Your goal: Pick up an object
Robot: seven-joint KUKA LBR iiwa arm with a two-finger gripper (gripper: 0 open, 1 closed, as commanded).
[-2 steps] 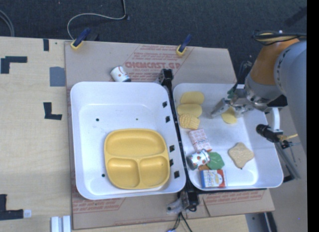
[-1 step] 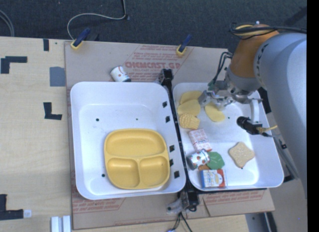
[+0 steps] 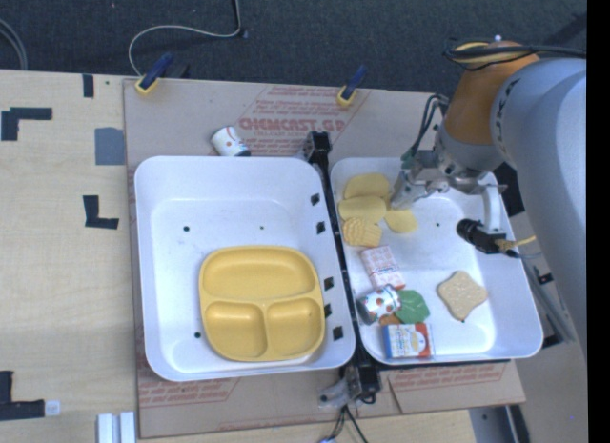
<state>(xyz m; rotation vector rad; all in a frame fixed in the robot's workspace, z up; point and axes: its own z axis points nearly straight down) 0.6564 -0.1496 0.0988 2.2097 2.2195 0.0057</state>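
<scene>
**Bench with two white bins, arm over the right bin**

Setting: a pale wooden bench [image 3: 57, 270] with a brown cardboard sheet [image 3: 286, 122] laid on it, dark carpet [image 3: 286, 3] behind, and a black cable [image 3: 195, 36] looping across the carpet. Two clamps with yellow tips, [image 3: 152, 76] and [image 3: 351, 86], hold the sheet's far edge.

Left bin [image 3: 172, 203]: holds one yellow divided tray [image 3: 262, 301] with three compartments, lying flat toward the near right corner.

Right bin [image 3: 505, 336]: holds pale yellow food pieces [image 3: 365, 205] clustered at the far left, a small ridged yellow piece [image 3: 361, 232] just below them, a pink-and-white packet [image 3: 379, 262], a small can on its side [image 3: 379, 303] touching a green item [image 3: 414, 306], a small carton [image 3: 408, 340] near the front wall, and a slice of toast [image 3: 462, 294] lying apart to the right.

Arm [image 3: 505, 117]: grey with an orange band, reaching in from the right, cut off by the frame edge.

Claw [image 3: 402, 193]: tip low over the far left of the right bin, just beside the pale yellow pieces and a round yellow piece [image 3: 402, 222]. Its opening cannot be made out, nor whether it touches or holds anything.

Outside the bins: a small white cup-like item [image 3: 229, 142] lies on the cardboard behind the left bin; its detail is too small to read.
</scene>
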